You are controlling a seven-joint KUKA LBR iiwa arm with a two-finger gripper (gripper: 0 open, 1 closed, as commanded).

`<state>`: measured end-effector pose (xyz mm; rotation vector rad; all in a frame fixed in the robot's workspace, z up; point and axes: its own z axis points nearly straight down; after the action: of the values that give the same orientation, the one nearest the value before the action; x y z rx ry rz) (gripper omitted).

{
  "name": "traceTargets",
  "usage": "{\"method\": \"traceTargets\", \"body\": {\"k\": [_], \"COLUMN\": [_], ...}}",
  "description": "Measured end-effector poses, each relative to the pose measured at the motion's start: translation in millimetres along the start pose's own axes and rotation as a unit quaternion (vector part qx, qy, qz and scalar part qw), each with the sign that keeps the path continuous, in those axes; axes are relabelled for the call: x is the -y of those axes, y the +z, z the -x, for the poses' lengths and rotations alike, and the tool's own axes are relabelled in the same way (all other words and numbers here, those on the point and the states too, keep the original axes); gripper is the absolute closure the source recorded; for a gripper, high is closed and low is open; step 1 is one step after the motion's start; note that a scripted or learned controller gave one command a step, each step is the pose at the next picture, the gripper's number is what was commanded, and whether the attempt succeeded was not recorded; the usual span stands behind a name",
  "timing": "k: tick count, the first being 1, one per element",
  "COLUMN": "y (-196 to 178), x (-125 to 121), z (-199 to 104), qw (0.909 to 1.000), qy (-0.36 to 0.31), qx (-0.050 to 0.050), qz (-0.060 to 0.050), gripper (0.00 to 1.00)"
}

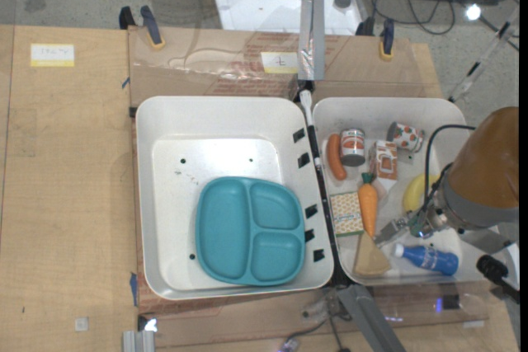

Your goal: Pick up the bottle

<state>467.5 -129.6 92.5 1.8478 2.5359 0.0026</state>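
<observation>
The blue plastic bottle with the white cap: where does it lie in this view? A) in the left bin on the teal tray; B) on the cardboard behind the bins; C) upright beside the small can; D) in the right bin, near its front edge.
D: the blue plastic bottle lies on its side near the front edge of the right white bin, just below the gripper.

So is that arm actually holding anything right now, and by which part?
Nothing that can be seen. The gripper sits just above the blue bottle, which lies on its side in the right bin, not between the fingers.
</observation>
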Motion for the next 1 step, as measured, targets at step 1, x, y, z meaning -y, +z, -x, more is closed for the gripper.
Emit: {"method": "traceTargets", "body": {"k": [1], "y": [-10.3], "x": [-0.1], "z": [2.3], "qw": [1.0000], "qy": [0.003], "qx": [0.001], "qz": [0.002], "gripper": [1.00]}}
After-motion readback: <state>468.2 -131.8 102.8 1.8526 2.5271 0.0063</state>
